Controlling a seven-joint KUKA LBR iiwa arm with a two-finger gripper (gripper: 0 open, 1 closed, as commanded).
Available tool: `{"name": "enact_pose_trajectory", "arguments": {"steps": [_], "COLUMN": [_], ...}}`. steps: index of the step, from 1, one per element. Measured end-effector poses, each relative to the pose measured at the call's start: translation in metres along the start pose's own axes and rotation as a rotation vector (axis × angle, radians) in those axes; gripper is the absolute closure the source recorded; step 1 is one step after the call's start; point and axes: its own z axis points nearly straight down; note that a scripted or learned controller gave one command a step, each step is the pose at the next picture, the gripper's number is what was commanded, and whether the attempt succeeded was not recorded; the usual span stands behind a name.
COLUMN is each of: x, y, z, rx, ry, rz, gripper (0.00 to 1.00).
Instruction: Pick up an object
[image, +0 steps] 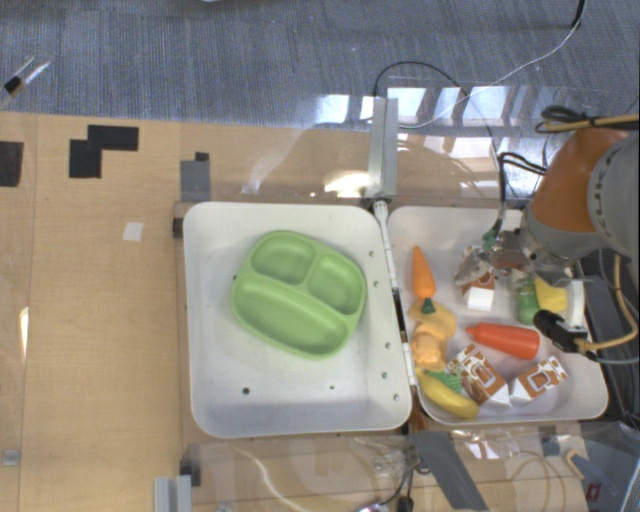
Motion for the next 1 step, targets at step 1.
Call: {"name": "enact_pose_trajectory", "arguments": {"steps": [1], "x": [0.0004], "y": [-0.0002], "z": [-0.0050], "rx": [0.005], "ry": [0.001], "rz": [-0.001], "gripper": [1.00]}}
